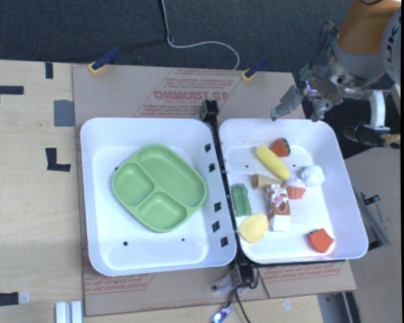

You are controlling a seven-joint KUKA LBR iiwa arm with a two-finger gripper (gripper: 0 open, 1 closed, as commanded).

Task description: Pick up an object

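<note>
The claw (297, 106) hangs above the far rim of the right bin (337, 147), its two fingers spread apart with nothing between them. One finger (283, 106) slants out to the left, the other sits closer to the wrist. We see the grey arm with its orange band (367, 19) reaching in from the upper right.

The things we could pick all lie in the right bin: a red strawberry-like piece (279, 147) nearest the claw, a yellow corn cob (271, 162) just beside it, a small cone (264, 180), a cupcake (295, 190) touching a white lump (313, 175), a little carton (278, 204), a green pod (240, 199), a lemon (254, 227) and an orange block (321, 239) off alone by the near corner. The left bin (94, 180) bears a green divided plate (159, 187).

We judge the orange block or the lemon the cleaner targets, since each has free space on its sides. For the red piece, we would come straight down with the fingers straddling it across its narrow width, clear of the corn.

The fingertips blur against the dark background, so how wide they stand is hard to judge. The carton's print is too small to read, and the arm's upper part is cut off at the frame's top.
</note>
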